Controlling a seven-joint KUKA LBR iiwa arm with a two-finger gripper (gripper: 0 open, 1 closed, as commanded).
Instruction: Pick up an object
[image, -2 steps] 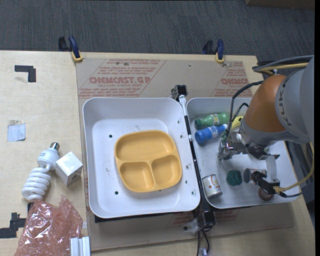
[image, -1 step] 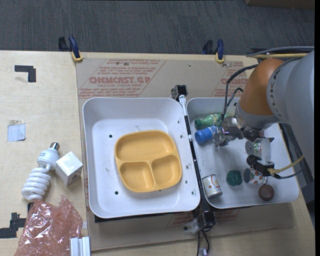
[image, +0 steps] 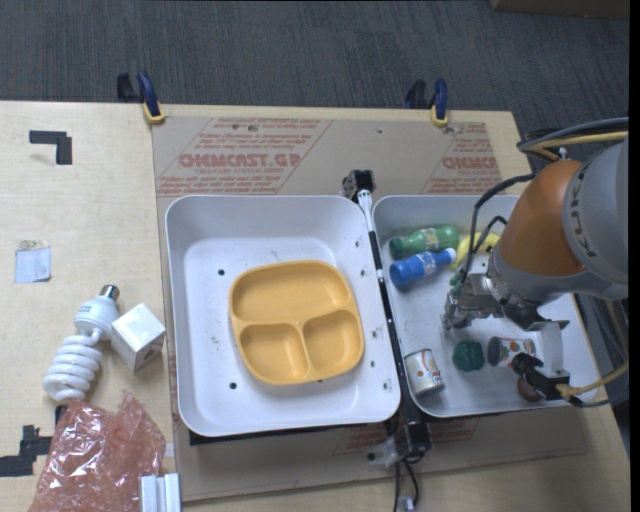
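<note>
At the far left of the counter (image: 80, 200) lies a white spiral light bulb (image: 78, 355), with a small white cube (image: 139, 335) touching its right side, and below them a crumpled piece of pinkish clear plastic wrap (image: 95, 460). Next comes the left bin (image: 200, 300), a shallow white tray that holds a yellow divided plate (image: 297, 322) with three compartments, lying flat near the bin's middle. The right bin (image: 420, 215) sits just beside it, their rims meeting along a dark seam. Inside this bin, near the top, a green bottle (image: 425, 240) lies on its side, and a blue bottle (image: 420, 267) with a white cap lies just below it, also on its side. A bit of yellow shows just right of the green bottle, too hidden to name. At the bin's lower left a small can (image: 423, 371) rests near the wall. A round dark green object (image: 467, 355) lies to the right of the can, and a small white bottle with a red label (image: 510, 350) lies beside that. The end effector (image: 462, 312) hangs low in the right bin, just above the round green object and below the blue bottle; whether it is wide or narrow cannot be told, and nothing is seen held in it. The grey arm with its orange band (image: 540, 230) reaches in from the right over the bin.
</note>
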